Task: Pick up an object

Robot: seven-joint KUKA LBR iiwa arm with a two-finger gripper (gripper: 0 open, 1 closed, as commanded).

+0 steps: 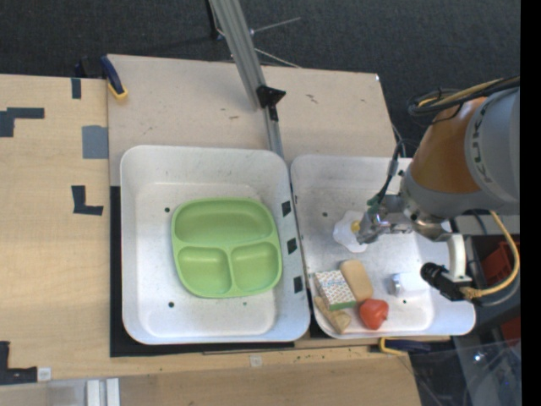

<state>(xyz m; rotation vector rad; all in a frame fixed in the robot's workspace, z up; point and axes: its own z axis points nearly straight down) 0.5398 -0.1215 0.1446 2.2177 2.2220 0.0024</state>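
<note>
Gripper [368, 228] low in right bin [338, 169], touching or just above small white object [347, 231] near bin centre; finger opening impossible to judge, grasp unconfirmed. Toward near edge of same bin: tan block [357, 279], patterned box [334, 288], red object [373, 313]. Risk: pale, soft-looking item may slip or be pushed aside, yielding an empty lift.

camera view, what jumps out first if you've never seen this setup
The green divided plate draws the eye first, lying alone in the left bin. Next comes the arm's orange band at the right, with the gripper low over a small white object in the right bin, whose front holds a red object.
</note>
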